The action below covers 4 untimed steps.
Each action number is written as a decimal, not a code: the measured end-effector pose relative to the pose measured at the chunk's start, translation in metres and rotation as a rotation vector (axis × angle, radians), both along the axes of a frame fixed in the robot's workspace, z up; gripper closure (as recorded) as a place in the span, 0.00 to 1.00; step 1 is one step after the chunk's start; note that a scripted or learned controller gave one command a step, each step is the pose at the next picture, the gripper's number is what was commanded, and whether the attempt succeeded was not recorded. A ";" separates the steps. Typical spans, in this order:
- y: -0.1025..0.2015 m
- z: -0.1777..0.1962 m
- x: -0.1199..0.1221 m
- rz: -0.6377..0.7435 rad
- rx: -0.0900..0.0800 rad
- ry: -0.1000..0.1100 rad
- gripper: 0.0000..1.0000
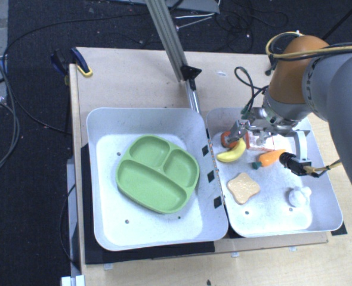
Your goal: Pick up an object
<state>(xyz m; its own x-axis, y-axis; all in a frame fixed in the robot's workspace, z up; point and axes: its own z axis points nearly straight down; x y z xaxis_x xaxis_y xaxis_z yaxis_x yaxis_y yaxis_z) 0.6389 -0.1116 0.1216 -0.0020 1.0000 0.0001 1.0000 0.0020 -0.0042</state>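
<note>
Over right bin (319, 219): pincer (252, 131) above banana (232, 152), axis diagonal, tip upper-right; grip state prob. unclear.

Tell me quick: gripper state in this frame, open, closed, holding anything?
Gripper: cannot be told; it sits low in the right bin by the banana, and nothing is visibly held.

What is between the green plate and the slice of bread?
In the camera view, the raised white rims where the two bins meet lie between the green plate and the bread, with small black clips on them.
</note>
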 end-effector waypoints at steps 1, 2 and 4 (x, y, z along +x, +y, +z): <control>-0.003 -0.022 0.004 -0.002 -0.007 -0.013 0.00; -0.004 -0.008 0.007 -0.002 -0.012 -0.028 1.00; 0.003 0.094 0.017 0.001 -0.001 -0.011 1.00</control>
<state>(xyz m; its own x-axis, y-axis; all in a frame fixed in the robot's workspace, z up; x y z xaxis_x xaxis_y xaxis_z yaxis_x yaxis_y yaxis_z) 0.6562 -0.1084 0.2153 -0.0027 1.0000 -0.0010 1.0000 0.0027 0.0068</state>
